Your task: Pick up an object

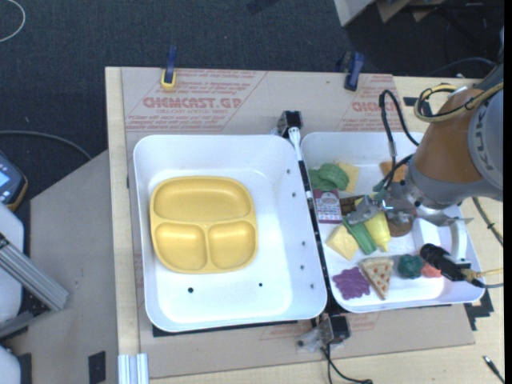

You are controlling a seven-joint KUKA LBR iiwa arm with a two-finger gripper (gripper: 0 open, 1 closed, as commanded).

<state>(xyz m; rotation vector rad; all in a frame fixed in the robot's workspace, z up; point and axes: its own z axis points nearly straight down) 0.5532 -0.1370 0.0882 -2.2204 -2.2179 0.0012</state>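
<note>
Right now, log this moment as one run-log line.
arm: over right bin | gripper: low among toy food, near yellow-green piece | grasp: unclear | left bin: yellow tray

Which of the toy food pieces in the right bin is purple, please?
The purple grape bunch at the bin's near edge, left of the pizza slice; the others are green, yellow, red or orange.
</note>
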